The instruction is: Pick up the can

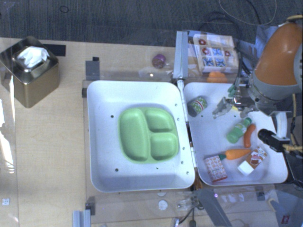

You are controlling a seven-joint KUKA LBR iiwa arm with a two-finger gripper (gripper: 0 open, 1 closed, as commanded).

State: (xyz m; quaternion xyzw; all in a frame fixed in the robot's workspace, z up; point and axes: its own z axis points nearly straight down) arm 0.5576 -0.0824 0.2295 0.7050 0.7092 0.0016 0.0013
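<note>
Well, the can (197, 105) lies on its side, probably rigid and slick. I'd pinch across its round body. My gripper (222, 108) hangs open, empty, nearby.

Arm (283, 56) cut off by right edge. Pincer (226, 104) fingers too small and blurred to read their spacing. Printing on small box (258, 157) illegible. Picture book (213, 53) partly under arm.

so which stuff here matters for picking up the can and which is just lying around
Job:
can
gripper
right bin

Lying about:
green divided tray
green bottle
carrot
tissue box
purple ball
</note>
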